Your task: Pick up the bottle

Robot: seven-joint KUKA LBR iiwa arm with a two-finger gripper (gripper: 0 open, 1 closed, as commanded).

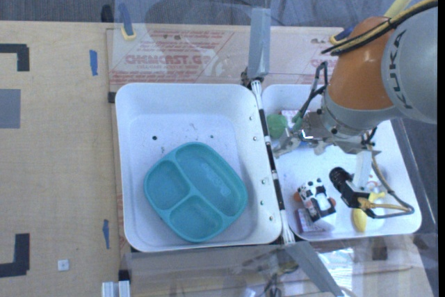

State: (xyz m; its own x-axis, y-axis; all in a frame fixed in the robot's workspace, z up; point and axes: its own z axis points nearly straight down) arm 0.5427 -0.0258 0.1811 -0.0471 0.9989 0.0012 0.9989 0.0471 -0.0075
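My gripper (297,138) sits low in the right bin (410,219); nothing lifted, and its state I cannot tell.

Two white bins — left bin (132,115), right bin (407,212). One teal divided plate (195,191). One green item (277,124), one black-and-white toy (314,195) — one yellow piece (359,220).

The arm (389,73) reaches in, end effector (295,139) lowered.

Teal divided plate (195,192) smooth plastic; white bins (132,149) matt plastic; bench (55,149) pale wood.
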